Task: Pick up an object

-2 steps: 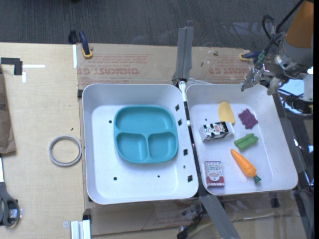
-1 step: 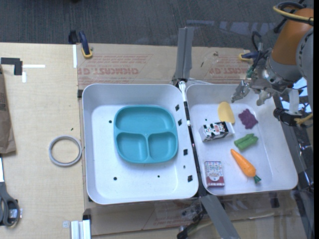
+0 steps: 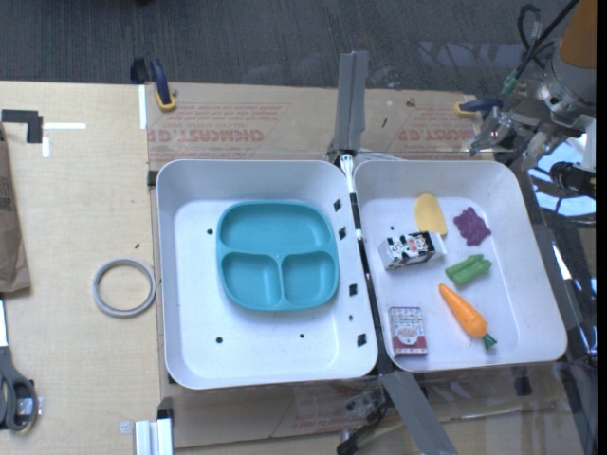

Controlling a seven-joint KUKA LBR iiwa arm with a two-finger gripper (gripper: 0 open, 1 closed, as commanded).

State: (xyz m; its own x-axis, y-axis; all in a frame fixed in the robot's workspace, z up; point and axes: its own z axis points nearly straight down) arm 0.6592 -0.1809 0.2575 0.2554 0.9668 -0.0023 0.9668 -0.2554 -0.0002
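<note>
Item: carrot [image 3: 463, 312], toy, lying aslant near the front right corner of the right bin [image 3: 531, 216]; judged light, stiff, smooth (may slip), best taken across its thick orange middle. Adjacent: green pod [image 3: 469, 270] just behind it; purple cluster [image 3: 471, 226] and yellow piece [image 3: 430, 212] toward the rear; cow-print carton [image 3: 412, 248] mid-bin; red-and-white box [image 3: 409, 331] at the front edge. Left bin [image 3: 180, 282]: teal divided plate [image 3: 279, 256]. Gripper [image 3: 500, 127]: beyond the rear right corner, state cannot be told.
</note>
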